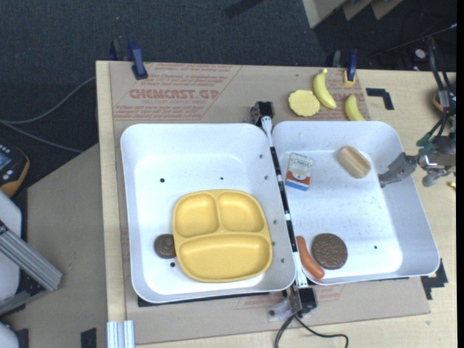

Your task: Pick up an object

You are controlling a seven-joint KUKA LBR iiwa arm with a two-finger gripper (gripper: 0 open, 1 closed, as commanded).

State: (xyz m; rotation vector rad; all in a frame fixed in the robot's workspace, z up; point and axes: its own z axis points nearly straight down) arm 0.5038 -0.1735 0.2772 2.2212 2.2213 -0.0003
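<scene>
the gripper point(397, 170) reaches in from the right edge, low and pointing left, its grey tip angled slightly down. behind it the wrist shows as a dark cluster with cables. nothing sits between its tips.

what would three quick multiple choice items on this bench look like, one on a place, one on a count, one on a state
1. Where does the yellow divided tray lie?
A. left bin
B. right bin
C. on the bench outside the bins

2. How many bananas lie on the bench behind the right bin?
A. none
B. two
C. four

3. How does the gripper stand to the bread roll?
A. closed on it
B. apart from it, at the bin's right wall
C. pressing it flat

Answers: 1 A, the tray fills the left bin. 2 B, one banana and a second. 3 B, a white gap lies between them.
</scene>
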